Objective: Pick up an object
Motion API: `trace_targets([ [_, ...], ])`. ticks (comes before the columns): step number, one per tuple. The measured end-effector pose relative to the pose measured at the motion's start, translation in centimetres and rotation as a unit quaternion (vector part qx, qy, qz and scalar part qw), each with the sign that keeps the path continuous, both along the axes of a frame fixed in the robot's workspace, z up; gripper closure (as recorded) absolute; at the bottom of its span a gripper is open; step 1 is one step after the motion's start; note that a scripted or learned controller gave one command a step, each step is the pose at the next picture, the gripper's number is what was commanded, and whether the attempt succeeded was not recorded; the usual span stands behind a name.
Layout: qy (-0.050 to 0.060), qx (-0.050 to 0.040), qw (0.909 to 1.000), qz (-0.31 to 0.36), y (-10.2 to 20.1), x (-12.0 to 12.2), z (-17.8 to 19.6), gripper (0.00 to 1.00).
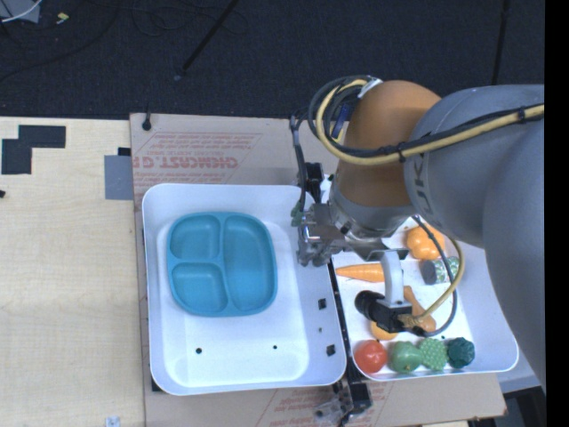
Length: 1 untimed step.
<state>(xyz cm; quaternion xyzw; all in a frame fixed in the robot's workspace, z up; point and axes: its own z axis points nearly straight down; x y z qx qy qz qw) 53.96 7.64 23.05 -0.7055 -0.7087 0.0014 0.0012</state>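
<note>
- The gripper [309, 238] hung low over the wall where the two white bins met. Open or closed? Could not tell from this angle.
- An orange carrot [360, 273] lay just beside the gripper, on the arm's side, in the toy bin [484, 305].
- Further from the gripper, along that bin's near rim, a red tomato [370, 356] and a dark green piece [460, 351] lay in a row.
- On the gripper's other side, a blue divided plate [220, 263] sat in the second bin [231, 350].
</note>
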Motion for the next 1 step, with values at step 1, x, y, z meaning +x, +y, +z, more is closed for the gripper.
trace_targets([
  [1, 0.002, -0.0003, 1.0, -0.003, 0.05, -1.54, -1.27, 1.0],
])
